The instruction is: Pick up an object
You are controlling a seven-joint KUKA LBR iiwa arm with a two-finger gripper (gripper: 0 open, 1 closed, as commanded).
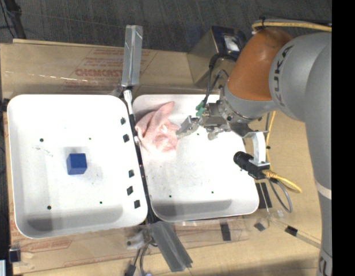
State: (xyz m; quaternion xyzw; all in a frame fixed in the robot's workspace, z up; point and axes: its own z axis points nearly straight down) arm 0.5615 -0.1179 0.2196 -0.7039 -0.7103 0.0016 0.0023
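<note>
Pink cloth (pixel 156 130) lay crumpled in the right bin (pixel 223 203), up at its 10 o'clock corner, against the divider wall. End effector (pixel 189 125) sat at the cloth's 3 o'clock edge, touching or just beside it; couldn't tell whether it was apart or together, and nothing was visibly clamped. Risks as I judged them: pinching only a thin fold so the cloth slipped out on lift, or closing beside it on air. Wall proximity could've blocked a deeper approach. Blue cube (pixel 77 163) sat well apart in the left bin (pixel 27 111).
</note>
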